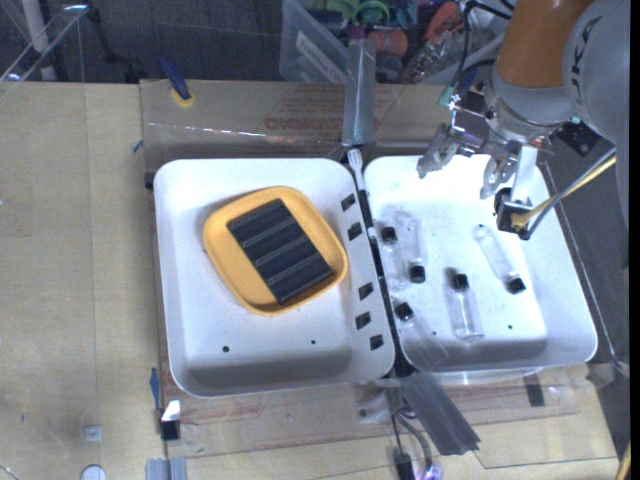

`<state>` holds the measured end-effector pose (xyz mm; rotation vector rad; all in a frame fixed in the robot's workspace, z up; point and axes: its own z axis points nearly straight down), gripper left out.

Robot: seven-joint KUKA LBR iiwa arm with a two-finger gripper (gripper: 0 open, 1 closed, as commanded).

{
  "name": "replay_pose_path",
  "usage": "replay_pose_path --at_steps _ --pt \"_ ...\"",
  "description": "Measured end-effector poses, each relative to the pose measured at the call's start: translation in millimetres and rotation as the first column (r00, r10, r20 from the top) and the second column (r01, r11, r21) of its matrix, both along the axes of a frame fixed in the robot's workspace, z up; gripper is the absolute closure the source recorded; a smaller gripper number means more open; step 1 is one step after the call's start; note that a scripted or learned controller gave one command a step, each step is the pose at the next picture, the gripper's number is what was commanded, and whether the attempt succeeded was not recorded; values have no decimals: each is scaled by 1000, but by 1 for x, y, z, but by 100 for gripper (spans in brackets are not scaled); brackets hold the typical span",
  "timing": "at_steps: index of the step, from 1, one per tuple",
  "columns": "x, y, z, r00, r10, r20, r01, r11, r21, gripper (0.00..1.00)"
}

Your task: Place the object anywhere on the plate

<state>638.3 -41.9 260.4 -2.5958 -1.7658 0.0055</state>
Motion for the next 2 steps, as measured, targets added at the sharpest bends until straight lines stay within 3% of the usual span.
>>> replay_pose_path --at_steps 1,2 --pt "-27 63 -18 995 102 -1 -102 995 2 0" --pt "-19 54 -29 996 94 -1 -94 996 1 0"
